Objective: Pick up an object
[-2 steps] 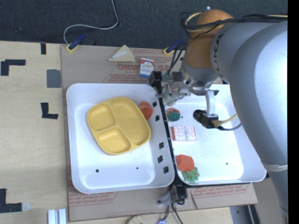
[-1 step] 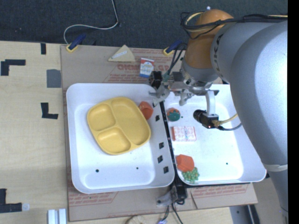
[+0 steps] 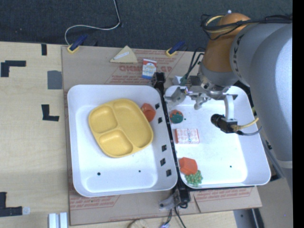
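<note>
A yellow three-compartment plastic tray (image 3: 121,127) sits in the white left bin (image 3: 80,175). The white right bin (image 3: 237,170) holds a red-and-white patterned packet (image 3: 186,136), an orange-red toy piece (image 3: 188,165), green peas (image 3: 194,177) and a teal-and-orange toy (image 3: 176,116).

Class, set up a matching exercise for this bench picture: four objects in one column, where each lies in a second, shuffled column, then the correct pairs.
Objects
1. yellow three-compartment plastic tray
2. small red-and-white packet
3. green pea cluster
4. small red, white and blue carton

Places
A. near corner of the right bin
B. cardboard behind the bins
C. left bin
D. middle of the right bin

Pairs: 1-C, 2-D, 3-A, 4-B
</note>
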Available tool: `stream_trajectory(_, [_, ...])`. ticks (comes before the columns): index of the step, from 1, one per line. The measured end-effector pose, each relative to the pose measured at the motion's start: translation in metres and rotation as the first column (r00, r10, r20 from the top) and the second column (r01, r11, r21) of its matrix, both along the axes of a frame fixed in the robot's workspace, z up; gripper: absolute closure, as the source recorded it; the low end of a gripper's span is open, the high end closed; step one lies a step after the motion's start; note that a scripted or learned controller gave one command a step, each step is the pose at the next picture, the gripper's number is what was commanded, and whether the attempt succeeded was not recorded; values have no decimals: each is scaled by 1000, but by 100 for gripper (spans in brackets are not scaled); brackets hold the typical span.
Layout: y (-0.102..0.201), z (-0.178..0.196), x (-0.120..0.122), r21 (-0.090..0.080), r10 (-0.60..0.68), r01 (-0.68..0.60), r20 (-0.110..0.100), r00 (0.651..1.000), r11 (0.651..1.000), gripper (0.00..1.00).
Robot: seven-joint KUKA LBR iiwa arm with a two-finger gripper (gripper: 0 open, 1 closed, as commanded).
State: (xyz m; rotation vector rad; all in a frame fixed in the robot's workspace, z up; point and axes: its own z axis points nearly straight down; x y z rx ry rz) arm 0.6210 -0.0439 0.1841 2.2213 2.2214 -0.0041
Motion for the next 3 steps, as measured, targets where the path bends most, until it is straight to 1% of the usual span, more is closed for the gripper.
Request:
stream_trajectory(2, [-14, 0, -29, 0, 0, 0, 0, 1000, 1000, 0])
stream_trajectory(3, [-52, -78, 46, 1, 0, 0, -3, 1000, 1000, 0])
